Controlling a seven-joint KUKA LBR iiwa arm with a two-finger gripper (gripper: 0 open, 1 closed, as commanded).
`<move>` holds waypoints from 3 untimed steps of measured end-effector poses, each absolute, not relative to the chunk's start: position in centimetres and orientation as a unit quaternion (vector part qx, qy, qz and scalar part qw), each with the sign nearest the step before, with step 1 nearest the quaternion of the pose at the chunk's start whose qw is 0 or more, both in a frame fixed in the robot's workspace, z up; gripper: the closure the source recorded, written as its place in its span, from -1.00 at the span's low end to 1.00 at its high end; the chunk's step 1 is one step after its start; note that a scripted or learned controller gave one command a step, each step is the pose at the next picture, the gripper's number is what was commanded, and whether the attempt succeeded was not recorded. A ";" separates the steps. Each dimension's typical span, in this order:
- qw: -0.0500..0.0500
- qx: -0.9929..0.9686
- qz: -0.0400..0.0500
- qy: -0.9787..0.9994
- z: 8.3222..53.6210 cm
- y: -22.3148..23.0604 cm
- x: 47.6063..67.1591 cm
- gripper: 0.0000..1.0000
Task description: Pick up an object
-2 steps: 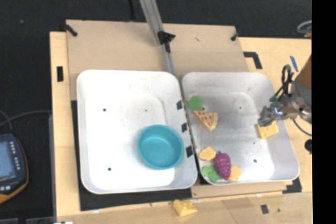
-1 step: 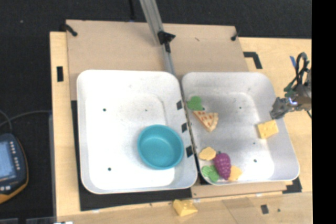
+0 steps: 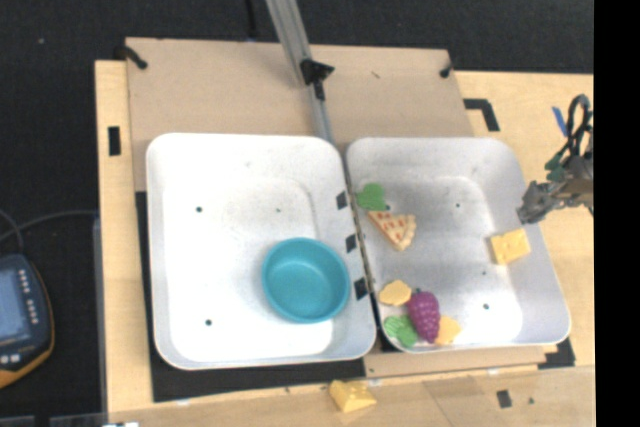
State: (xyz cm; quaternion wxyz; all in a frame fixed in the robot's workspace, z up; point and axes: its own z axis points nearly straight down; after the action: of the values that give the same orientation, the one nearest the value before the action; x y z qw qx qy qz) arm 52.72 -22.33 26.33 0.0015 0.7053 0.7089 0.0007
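Overhead, the arm's jaws (image 3: 540,200) hover at the right bin's (image 3: 470,160) right rim, just above a yellow cheese block (image 3: 510,246), seemingly lining up a grab; their opening can't be told.

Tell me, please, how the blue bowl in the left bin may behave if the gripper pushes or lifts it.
The blue bowl looks like thin plastic, so probably light and stiff. Standing upright on its base, it would likely slide across the smooth left bin rather than roll. A push high on its rim might tip it.

Bench (image 3: 115,215) w/ 2 white bins (image 3: 200,185) side by side, yellow piece (image 3: 351,396) at front edge
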 end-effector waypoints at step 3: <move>0.001 0.704 0.002 0.710 25.7 -7.8 56.7 1.00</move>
State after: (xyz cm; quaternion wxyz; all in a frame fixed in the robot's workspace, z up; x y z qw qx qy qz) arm 56.74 -7.85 25.70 0.0007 0.7041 0.7101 0.0016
